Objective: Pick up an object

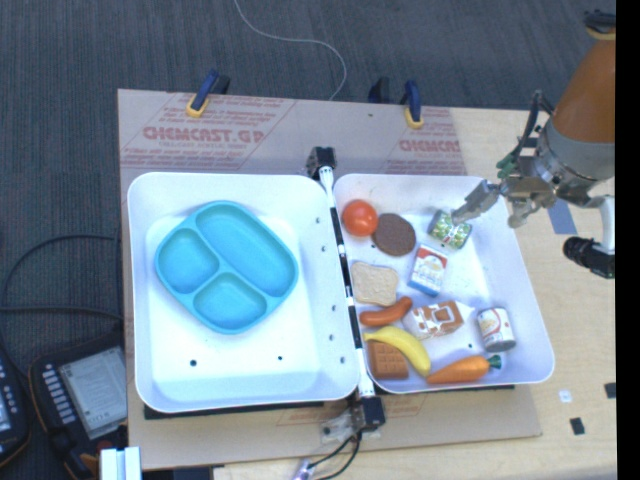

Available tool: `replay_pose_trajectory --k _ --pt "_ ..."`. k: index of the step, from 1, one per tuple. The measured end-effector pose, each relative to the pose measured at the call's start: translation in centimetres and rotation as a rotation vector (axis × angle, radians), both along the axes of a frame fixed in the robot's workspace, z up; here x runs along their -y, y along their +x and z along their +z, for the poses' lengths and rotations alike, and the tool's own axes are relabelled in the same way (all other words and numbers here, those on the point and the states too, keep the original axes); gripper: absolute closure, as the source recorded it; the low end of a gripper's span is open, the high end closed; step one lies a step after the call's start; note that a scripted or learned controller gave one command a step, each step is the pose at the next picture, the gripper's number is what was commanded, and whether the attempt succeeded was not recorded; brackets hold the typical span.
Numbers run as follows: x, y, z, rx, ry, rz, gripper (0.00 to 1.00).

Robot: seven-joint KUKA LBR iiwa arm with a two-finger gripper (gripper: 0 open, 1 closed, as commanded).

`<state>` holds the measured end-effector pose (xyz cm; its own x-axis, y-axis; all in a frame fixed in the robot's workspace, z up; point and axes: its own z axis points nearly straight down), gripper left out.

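Lying nearest the camera at the 6 o'clock edge of the right bin (535, 313) are a toy carrot (462, 370), a banana (400, 348) and a brown waffle-like piece (388, 362), with a small can (495, 328) just past the carrot toward 2 o'clock. Sitting further up are a sausage (386, 314), a slice of bread (375, 283), a red and white carton (429, 269), a brown patty (394, 235) and a tomato (359, 217). A small green and white packet (450, 230) is resting at 1 o'clock in this bin; its printing is too small to read. The gripper (478, 201) is reaching in from 3 o'clock, slanting down, its tip just beside that packet; whether its fingers are parted I cannot tell. The left bin (150, 368) is carrying a blue divided plate (226, 265). The board on the tabletop (585, 398) is reading "CHEMCAST GP" in red.
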<state>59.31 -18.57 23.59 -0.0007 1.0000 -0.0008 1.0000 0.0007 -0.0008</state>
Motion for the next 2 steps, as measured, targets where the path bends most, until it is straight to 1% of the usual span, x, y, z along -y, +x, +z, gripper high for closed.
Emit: replay_pose_trajectory --k 1,2 --pt "-1.65 -0.92 -14.28 0.001 0.000 0.000 0.00" --pt "-1.64 -0.92 -13.34 0.000 0.000 0.001 1.00"
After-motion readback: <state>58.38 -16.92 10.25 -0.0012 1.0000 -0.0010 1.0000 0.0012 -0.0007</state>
